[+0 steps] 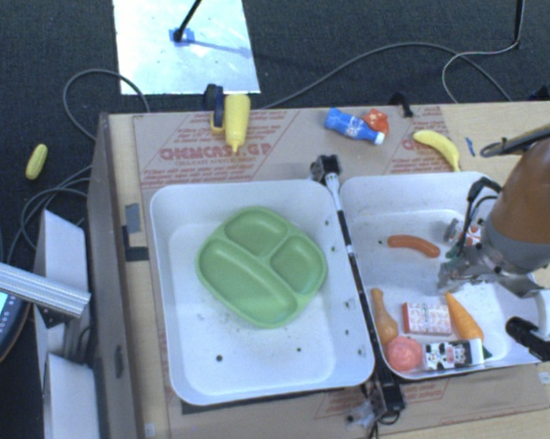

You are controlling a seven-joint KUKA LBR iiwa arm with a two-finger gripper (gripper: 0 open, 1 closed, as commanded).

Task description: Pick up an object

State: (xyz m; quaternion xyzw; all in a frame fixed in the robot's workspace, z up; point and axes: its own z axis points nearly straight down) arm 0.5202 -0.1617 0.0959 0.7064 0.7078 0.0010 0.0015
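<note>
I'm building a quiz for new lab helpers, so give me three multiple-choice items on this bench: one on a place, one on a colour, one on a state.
1. Where does the green divided plastic plate lie?
A. left white bin
B. right white bin
C. on the cardboard

2. What colour is the toy sausage in the right white bin?
A. blue
B. orange-red
C. green

3. How does the yellow toy banana sit?
A. in the plate
B. between the gripper's fingers
C. loose on the cardboard behind the bins

Answers: 1 A, the plate rests in the left white bin. 2 B, its skin is orange-red. 3 C, it lies alone, apart from the gripper.
</note>
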